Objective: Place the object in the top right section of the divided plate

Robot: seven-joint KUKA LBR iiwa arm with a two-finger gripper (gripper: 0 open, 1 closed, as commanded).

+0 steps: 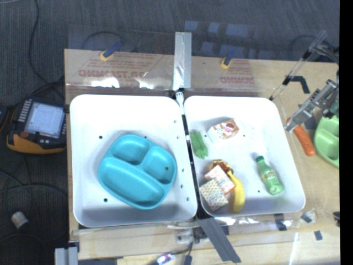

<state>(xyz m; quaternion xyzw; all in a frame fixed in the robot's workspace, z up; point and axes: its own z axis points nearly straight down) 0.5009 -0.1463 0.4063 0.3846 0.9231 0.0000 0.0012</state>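
Camera view: your blue divided plate (138, 170) sits in the left bin (83, 148), all three sections bare, so nothing's placed yet. Candidates lie in the right bin (276, 126): green bottle (268, 175), banana (237, 192), snack packets (216, 187), a white wrapper (223, 130), a green pod (198, 144) by the divider. Pick the bottle imo; it lies apart from the rest. Gripper state: can't tell. Labels too blurry to read; mirrored red print on the back sheet (118, 73), unreadable.

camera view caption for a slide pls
Blue divided plate sits in the left bin; right bin holds a green bottle, banana and small packets.
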